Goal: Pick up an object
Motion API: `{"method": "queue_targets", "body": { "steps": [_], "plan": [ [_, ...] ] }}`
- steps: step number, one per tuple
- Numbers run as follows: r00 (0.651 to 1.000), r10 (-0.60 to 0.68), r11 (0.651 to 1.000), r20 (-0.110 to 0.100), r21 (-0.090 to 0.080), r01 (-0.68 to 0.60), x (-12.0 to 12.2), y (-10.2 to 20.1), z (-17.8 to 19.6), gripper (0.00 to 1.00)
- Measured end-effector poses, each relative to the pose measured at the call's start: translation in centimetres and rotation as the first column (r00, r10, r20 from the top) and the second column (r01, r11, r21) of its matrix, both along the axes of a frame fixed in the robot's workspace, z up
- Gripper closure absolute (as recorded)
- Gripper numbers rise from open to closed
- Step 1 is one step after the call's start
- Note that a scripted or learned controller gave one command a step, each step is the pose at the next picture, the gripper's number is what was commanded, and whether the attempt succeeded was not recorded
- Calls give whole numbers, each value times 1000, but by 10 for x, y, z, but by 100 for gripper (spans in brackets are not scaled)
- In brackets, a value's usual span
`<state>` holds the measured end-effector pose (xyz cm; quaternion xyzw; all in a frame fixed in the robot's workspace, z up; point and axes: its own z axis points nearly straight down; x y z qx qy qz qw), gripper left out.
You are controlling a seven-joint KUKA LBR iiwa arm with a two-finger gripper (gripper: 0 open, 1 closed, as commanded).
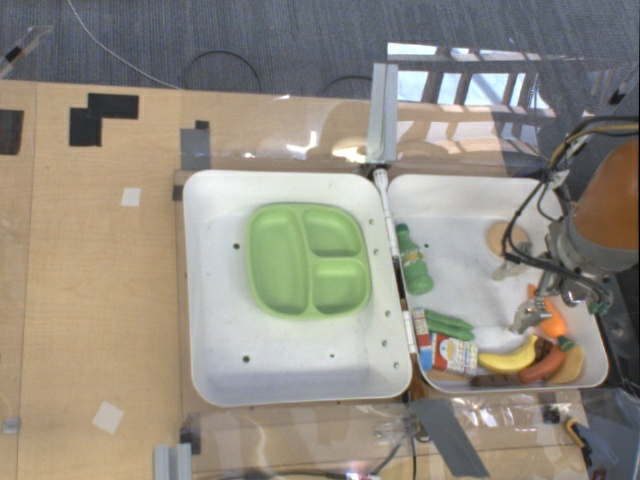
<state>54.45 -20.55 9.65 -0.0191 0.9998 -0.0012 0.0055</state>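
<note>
The banana [507, 357] lies in the right bin [450, 208] near its 5 o'clock corner, long axis running 9 to 3 o'clock. A carton [447, 354] touches its 9 o'clock end; a reddish sausage [545, 365] crowds it at 3. A green bottle [411, 261] lies farther off at 11. The gripper [535, 313] reaches down at the banana's 1 o'clock, by an orange piece [553, 323]; I cannot tell how it is set

One fixed camera above the bench [90, 268] — looks down at a slant, mid-distance, both white bins [210, 298] in frame — floor along the top.
</note>
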Motion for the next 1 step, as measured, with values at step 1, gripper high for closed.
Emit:
{"method": "queue_targets", "body": {
  "steps": [1],
  "plan": [
    [1000,16,1000,2,1,-16,111,3,-8,0]
  ]
}}
